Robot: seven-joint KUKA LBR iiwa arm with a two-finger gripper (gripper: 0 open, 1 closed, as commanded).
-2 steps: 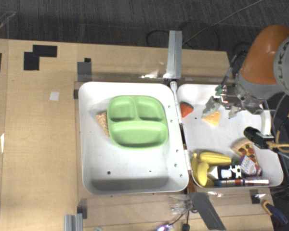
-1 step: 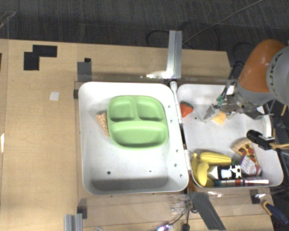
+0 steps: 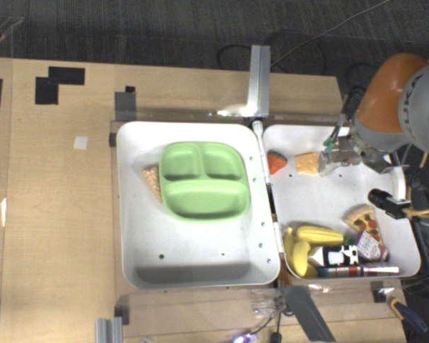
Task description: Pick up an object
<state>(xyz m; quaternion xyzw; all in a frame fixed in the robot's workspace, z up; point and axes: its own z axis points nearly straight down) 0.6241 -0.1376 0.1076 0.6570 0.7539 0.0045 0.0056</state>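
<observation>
The grey arm with its orange band is reaching in from the right over the right bin [image 3: 407, 213], and its pincer [image 3: 334, 154] is hanging low near that bin's far wall, just beside a yellow-orange wedge [image 3: 307, 163]. Whether the pincer is touching the wedge, I cannot tell, and nothing is showing between its tips. A red piece [image 3: 277, 163] is lying just left of the wedge, close to the divider. Along the near wall a banana [image 3: 311, 234], a pizza slice [image 3: 362, 220] and a marker [image 3: 361, 270] are crowding together. In the left bin [image 3: 139, 256] a green divided tray [image 3: 202, 179] is sitting, partly covering a tan cracker [image 3: 151, 182]. The bins are resting on a wooden surface [image 3: 50, 213]
</observation>
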